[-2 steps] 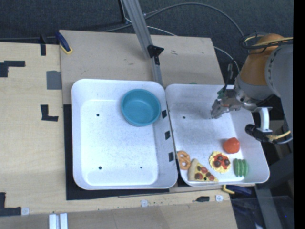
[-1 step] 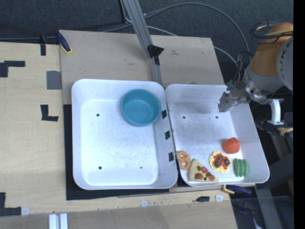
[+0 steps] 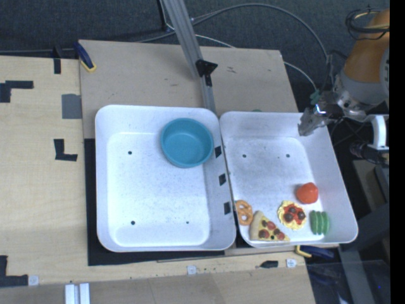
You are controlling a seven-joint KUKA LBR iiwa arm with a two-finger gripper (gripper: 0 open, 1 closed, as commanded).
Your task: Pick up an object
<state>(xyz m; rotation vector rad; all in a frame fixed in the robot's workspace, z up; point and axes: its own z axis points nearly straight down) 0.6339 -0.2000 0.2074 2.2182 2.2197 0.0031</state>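
Note:
The right bin point(image 3: 266, 163) holds a red tomato-like ball point(image 3: 307, 193), a round mini pizza point(image 3: 292, 215), a pizza slice point(image 3: 266, 228), a pretzel point(image 3: 243, 211) and a green vegetable point(image 3: 319, 222), all grouped near its front right corner. A blue bowl point(image 3: 186, 142) sits in the back of the left bin point(image 3: 152, 201). My gripper point(image 3: 308, 123) hangs at the right bin's back right rim, far from the food items, with nothing seen between its fingers.
A slanted metal pole point(image 3: 188, 40) rises from between the bins toward the back. Cables point(image 3: 272, 18) curve over the bench behind the right bin. Black clips point(image 3: 223, 179) sit along the seam between the bins.

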